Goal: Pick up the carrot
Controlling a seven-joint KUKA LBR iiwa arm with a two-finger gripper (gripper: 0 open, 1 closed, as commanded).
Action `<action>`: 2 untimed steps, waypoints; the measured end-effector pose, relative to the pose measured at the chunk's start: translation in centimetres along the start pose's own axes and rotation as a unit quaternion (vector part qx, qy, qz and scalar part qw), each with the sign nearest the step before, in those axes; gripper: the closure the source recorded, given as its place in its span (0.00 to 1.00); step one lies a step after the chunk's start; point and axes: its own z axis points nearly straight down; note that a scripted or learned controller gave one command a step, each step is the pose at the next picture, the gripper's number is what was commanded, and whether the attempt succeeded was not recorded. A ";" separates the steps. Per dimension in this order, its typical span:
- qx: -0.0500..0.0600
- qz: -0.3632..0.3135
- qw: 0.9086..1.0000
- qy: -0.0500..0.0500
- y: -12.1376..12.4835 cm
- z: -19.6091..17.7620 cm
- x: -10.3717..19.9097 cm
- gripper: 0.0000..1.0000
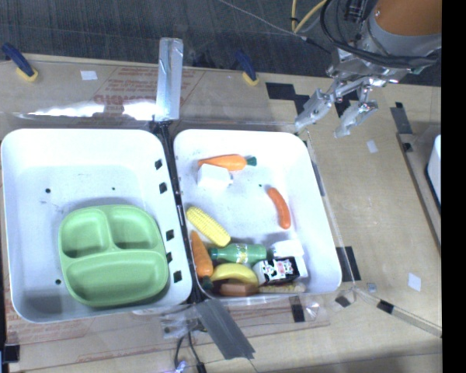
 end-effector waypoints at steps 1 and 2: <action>0.001 -0.200 0.980 0.000 2.0 -7.8 0.4 0.00; -0.002 -0.351 0.936 -0.001 0.5 -5.6 -0.3 0.00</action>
